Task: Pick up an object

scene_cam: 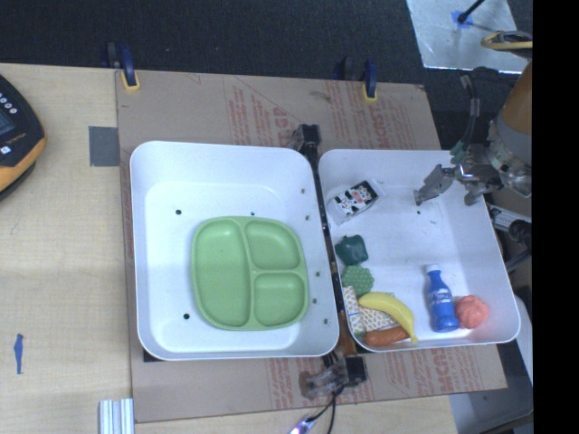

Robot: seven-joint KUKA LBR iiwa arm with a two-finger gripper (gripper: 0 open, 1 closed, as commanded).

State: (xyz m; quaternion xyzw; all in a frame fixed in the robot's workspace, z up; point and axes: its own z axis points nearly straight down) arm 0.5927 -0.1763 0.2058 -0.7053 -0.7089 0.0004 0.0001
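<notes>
Metal two-finger gripper (445, 188) hovered over right shallow white plastic bin (398, 165), fingers spread, holding nothing | glossy blue plastic bottle (441, 301) lay near front rim, between curved yellow banana (392, 310) and round pinkish-orange ball (471, 311)

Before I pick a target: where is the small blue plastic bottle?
The small blue plastic bottle lies in the right white bin, near its front edge, between the yellow banana and the pink ball.

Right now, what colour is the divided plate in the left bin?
Light green divided plate, shown in the camera view.
</notes>
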